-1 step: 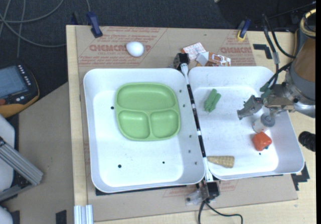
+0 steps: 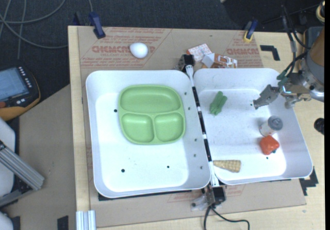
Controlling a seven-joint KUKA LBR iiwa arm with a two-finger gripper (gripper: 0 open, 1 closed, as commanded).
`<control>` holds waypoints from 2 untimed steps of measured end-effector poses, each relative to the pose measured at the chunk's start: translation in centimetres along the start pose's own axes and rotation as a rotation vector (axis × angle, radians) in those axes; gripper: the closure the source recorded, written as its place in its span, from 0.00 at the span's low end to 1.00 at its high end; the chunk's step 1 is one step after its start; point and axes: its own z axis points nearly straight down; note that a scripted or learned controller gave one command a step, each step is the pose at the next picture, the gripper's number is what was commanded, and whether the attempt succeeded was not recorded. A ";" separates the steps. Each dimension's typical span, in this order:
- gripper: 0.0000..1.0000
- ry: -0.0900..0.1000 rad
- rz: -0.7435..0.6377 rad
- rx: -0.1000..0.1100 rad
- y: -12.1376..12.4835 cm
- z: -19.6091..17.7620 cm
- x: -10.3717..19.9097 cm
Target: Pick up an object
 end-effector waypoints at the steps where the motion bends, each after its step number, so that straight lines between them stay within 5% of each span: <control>1: 0.00 0.001 0.001 0.003 -1.0 2.7 -5.5; 2: 0.00 0.001 0.000 0.001 -2.3 16.5 -5.3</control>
